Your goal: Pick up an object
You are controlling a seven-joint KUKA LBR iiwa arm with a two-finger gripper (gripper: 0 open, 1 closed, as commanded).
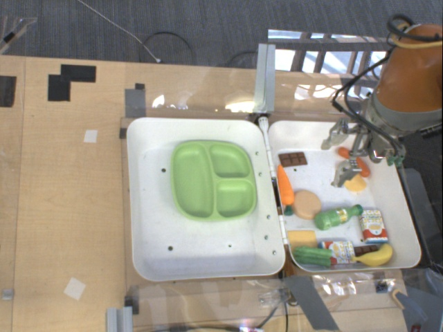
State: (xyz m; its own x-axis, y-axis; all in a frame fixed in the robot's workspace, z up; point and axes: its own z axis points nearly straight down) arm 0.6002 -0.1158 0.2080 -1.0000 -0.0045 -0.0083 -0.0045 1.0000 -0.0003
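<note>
The gripper (351,159) hung low over the right bin (410,213), its fingers spread around a small orange-red piece (352,164) beside a pale yellow wedge (356,183) on the bin floor. Whether they actually clamped it could not be determined.

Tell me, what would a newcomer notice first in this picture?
First the green plate with three compartments, lying in the middle of the left bin. Next the heap of toy food in the right bin: carrot, banana, green bottle. The end effector hangs over that bin's far part.
</note>
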